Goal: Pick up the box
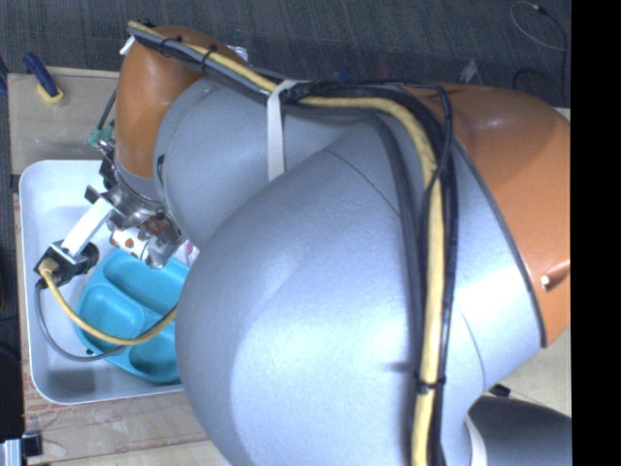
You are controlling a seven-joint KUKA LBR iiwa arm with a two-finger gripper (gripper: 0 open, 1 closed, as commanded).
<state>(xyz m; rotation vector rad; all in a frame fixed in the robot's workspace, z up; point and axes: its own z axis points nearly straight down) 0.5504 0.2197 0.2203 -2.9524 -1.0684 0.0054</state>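
Observation:
My grey arm with its orange band [146, 95] reaches far over the left bin [44, 192] and covers most of the view. The gripper [144, 239] hangs low at the wrist's end, just above a blue moulded dish [121, 304] lying in that bin. A small pale pink-white patch [190, 252] peeks out at the arm's edge beside the gripper; I cannot tell what it is. The arm hides the rest of the bin's contents.
A yellow cable [87, 330] loops from the wrist down across the blue dish. A white bracket with a black end [66, 253] sticks out left of the wrist. A blue-and-yellow tool [41, 76] lies on the bench at the far left corner.

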